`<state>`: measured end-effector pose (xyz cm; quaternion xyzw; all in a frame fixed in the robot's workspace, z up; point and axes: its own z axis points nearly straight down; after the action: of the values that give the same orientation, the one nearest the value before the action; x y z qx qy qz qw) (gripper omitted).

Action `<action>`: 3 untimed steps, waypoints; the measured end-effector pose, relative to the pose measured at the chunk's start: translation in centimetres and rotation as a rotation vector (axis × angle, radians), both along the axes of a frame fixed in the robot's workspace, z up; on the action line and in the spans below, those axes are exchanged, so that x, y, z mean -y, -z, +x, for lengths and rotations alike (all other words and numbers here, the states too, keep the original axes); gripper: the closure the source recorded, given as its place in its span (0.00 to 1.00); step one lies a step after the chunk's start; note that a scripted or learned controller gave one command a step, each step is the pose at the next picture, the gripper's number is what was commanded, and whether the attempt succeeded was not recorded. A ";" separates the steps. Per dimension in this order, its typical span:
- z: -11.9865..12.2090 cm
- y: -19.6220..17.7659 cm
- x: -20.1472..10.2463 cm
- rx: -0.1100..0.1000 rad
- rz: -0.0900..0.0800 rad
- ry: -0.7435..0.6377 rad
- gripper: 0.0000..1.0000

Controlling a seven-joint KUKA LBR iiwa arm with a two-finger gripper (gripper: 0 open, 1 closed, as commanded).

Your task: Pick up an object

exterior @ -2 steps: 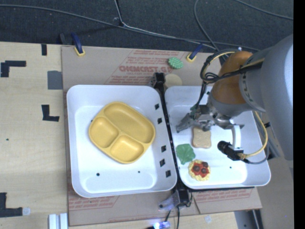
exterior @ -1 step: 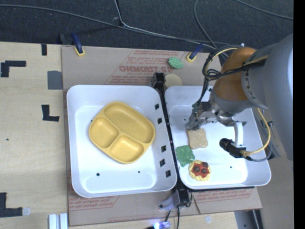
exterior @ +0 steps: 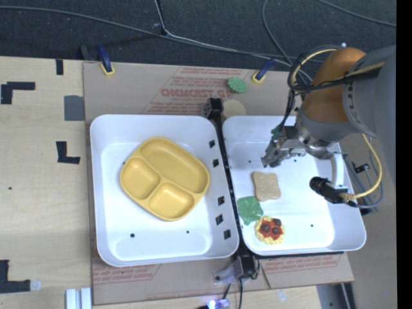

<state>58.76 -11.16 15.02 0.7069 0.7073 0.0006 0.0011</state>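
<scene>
Gripper (exterior: 269, 160): right bin (exterior: 341, 234), just far of toast slice (exterior: 265, 186); finger state cannot be told.

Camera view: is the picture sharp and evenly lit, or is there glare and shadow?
Camera view: soft, even light; the white bins look bright without harsh glare; faint shadow lies under the yellow tray; the pincer and small toys look slightly blurry, so fine detail is lost.

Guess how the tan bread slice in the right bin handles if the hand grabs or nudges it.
The bread slice lies flat on the right bin floor, so it probably won't roll or tip. It looks thin and low, likely hard to pinch from above; a push would probably slide it on the smooth white surface. It looks like a toy, likely light.
</scene>
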 end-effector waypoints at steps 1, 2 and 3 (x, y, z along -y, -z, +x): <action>0.4 -5.8 -0.9 0.001 0.000 -0.002 1.00; 0.5 -10.1 -0.9 0.000 0.000 -0.001 1.00; -1.7 -8.4 -5.8 -0.006 0.001 -0.004 1.00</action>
<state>57.04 -5.37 23.46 0.7056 0.7086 -0.0011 -0.0015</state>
